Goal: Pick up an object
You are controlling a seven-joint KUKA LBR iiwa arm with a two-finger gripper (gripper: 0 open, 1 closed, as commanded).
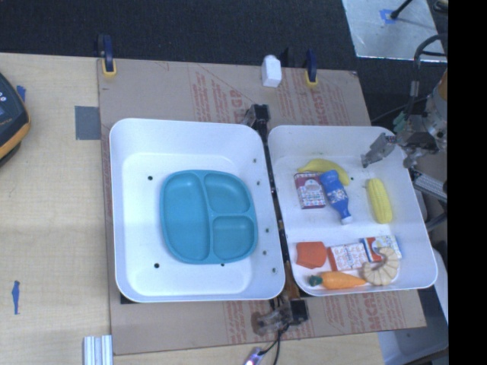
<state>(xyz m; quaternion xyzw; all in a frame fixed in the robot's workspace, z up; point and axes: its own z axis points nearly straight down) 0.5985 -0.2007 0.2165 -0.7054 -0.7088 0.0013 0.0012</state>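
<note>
My gripper [396,152] hovers over the far right corner of the right bin [426,234], open, with nothing between its fingers. One grey finger [377,150] points down-left toward the bin. Just below it lies a yellow corn cob [379,199]. Left of the corn are a blue bottle [335,195], a small maroon box [309,190] and a banana [323,166]. Along the near side lie a red-orange block [310,255], a carrot [341,280], small printed boxes [348,256] and a pale shrimp-like toy [383,268].
The left bin [129,166] holds a blue divided plate [209,215]. Both bins sit on a cardboard sheet [190,90] held by clamps at the far edge. A dark device [9,116] lies at the bench's left edge.
</note>
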